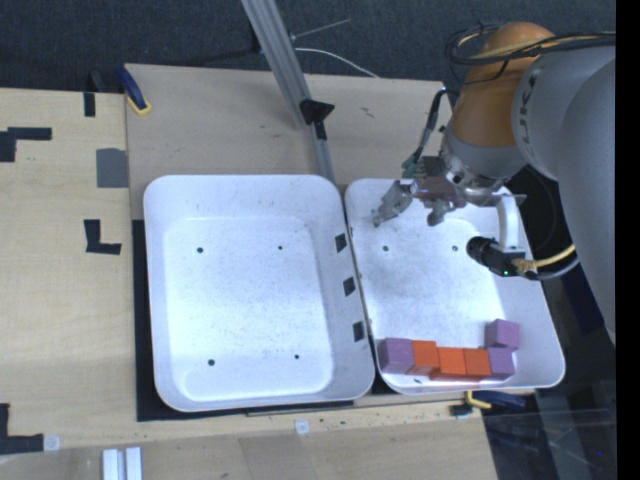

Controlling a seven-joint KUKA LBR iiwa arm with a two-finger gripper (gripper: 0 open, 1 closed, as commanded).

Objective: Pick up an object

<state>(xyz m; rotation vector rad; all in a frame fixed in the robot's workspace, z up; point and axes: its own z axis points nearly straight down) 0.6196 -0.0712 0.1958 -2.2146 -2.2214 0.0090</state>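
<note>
Spread and gripping nothing, the claw hung over the right bin's far end, well apart from 5 matte foam blocks, 3 purple and 2 orange, along its near wall.

The two white bins look like smooth plastic with a soft shine and tiny dark specks. The worktop looks like pale wood, flat and dull. The purple and orange blocks look matt. The arm has a smooth grey shell and a shiny orange band. The slanted pole looks like ridged grey metal.
</note>
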